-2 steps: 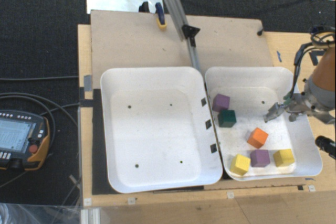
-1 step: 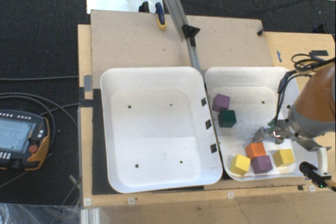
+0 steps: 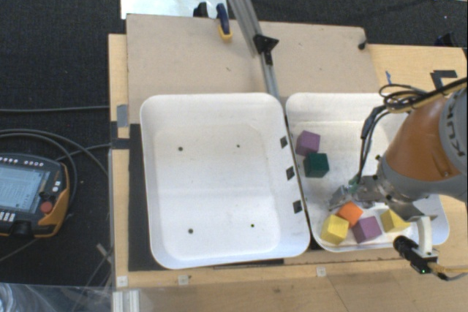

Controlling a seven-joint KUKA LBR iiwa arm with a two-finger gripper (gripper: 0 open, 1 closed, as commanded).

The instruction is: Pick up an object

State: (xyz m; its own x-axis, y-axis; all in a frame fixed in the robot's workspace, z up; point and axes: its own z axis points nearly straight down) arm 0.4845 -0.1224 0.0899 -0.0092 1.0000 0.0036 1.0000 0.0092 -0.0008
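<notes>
The right bin holds several small blocks. A purple block and a dark green block lie near its left wall. At the bin's front sit a yellow block, an orange block, a purple block and a second yellow block. My gripper hangs low over the front of this bin, directly above the orange block, under the arm's orange wrist band. The wrist hides the fingertips.
The left bin lies beside the right one, and black clips sit along the wall they share. A metal pole slants across the back board. A teach pendant lies on the floor at left.
</notes>
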